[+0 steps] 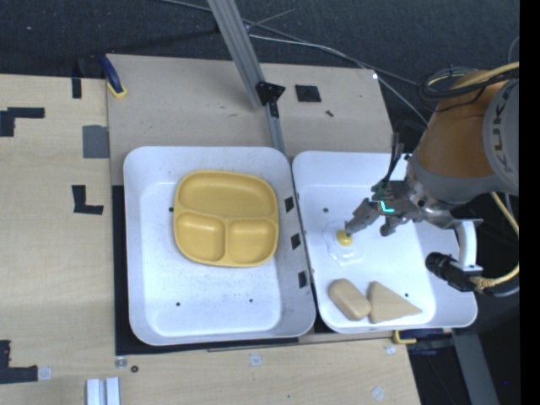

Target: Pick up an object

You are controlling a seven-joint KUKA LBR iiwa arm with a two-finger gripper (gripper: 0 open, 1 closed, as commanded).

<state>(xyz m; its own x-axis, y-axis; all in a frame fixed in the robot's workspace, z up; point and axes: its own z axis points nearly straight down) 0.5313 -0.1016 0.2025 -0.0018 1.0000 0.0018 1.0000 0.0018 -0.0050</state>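
In the right bin (321, 175), a small yellow piece (344, 238) lies near the middle. My gripper (369, 229) hangs low over the bin, just right of that piece. Its two fingers stand apart, open, and the left fingertip (352, 227) is right at the yellow piece's edge. Nothing sits between the fingers. A tan oval lump (348, 299) and a tan wedge (391, 302) lie side by side near the bin's front wall, below the gripper.
A yellow divided plate (226, 218) rests in the left bin (152, 310). A grey slanted pole (240, 40) stands behind the bins. Cables and the arm's body (460, 142) crowd the right bin's right side.
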